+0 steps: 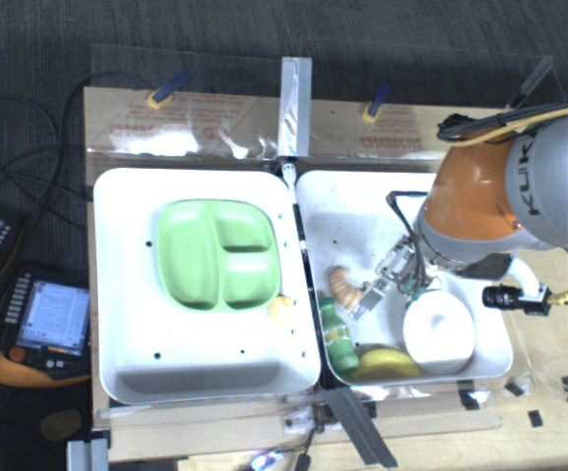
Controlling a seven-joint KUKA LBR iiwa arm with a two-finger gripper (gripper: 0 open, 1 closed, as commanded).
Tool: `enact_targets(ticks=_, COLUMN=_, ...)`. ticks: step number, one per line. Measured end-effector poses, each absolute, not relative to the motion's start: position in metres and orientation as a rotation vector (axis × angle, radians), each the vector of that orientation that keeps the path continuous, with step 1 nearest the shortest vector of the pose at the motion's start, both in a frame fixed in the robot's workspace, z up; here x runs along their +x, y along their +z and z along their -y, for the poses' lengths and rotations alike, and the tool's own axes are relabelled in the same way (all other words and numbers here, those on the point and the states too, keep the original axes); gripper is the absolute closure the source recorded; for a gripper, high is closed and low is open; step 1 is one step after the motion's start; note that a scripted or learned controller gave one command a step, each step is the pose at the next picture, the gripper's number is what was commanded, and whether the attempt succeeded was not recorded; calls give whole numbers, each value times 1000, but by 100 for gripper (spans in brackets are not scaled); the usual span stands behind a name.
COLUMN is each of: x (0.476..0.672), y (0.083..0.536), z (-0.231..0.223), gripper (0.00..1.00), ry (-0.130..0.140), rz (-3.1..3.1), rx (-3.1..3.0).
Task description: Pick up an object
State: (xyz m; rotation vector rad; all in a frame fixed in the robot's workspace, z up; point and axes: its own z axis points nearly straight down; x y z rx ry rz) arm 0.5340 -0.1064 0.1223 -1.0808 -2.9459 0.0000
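My gripper (365, 296) hangs low in the right bin (362, 199), reaching in from the right. Its tips are just right of a small tan, shell-shaped object (340, 283) and look close to it or touching. A green bottle-like item (335, 332) lies along the bin's left wall below that. A yellow banana (388, 363) rests at the front of the bin. A white round bowl or cup (438, 328) sits right of the gripper, under the wrist.
The left bin (127, 361) holds a green divided plate (217, 253) and a small yellow piece (281, 308) by its right wall. A clear plastic sheet covers the bench behind both bins. Tablets and cables lie on the floor at left.
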Motion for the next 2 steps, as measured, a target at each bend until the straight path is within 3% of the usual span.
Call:
enact_targets(ticks=1, x=523, y=138, z=116, gripper=0, ry=2, rz=3026, rx=-836)
enact_targets(ticks=2, x=504, y=228, z=93, gripper=0, ry=-4, rz=3140, rx=-97)
